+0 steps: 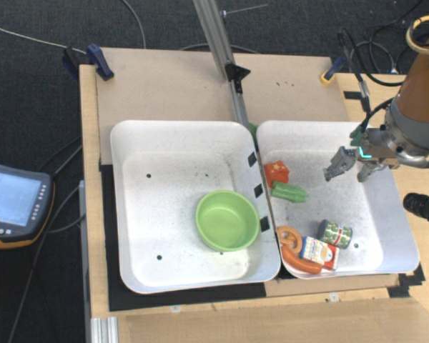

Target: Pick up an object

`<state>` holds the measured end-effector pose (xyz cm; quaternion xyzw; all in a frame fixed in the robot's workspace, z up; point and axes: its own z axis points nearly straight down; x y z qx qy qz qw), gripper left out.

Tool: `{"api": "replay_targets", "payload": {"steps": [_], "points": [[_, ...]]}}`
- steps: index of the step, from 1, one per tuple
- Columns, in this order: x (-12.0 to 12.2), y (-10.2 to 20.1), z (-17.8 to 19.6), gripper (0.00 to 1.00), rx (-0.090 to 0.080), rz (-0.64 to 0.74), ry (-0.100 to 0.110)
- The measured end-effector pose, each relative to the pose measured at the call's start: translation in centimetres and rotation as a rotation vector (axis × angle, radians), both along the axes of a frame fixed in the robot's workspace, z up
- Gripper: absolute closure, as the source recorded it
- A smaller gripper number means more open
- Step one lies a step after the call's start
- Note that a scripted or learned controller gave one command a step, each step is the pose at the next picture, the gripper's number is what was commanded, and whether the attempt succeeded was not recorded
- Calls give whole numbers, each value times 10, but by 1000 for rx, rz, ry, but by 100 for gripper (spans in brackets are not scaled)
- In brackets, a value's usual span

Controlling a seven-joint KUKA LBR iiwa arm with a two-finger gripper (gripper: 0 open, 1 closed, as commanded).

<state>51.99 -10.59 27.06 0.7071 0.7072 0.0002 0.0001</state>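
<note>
gripper point(351, 165) over right bin point(386, 256), fingers spread wide, holding nothing. red block point(276, 172), green piece point(289, 193), can point(334, 233), carton point(318, 251) below. green bowl point(227, 220) in left bin point(136, 191).

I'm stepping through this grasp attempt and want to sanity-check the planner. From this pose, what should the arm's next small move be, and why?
Probably shift the gripper toward the near side of the right bin, then lower. It hangs open over bare floor, holding nothing. The nearest targets are the small can and the green piece, each lying apart from its neighbours.
</note>
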Motion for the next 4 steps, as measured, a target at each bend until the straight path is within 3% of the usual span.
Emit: {"api": "replay_targets", "payload": {"steps": [1,4], "points": [[0,0,0,0,0,0,0],[-9,-6,-135,0,1,0,4]]}}
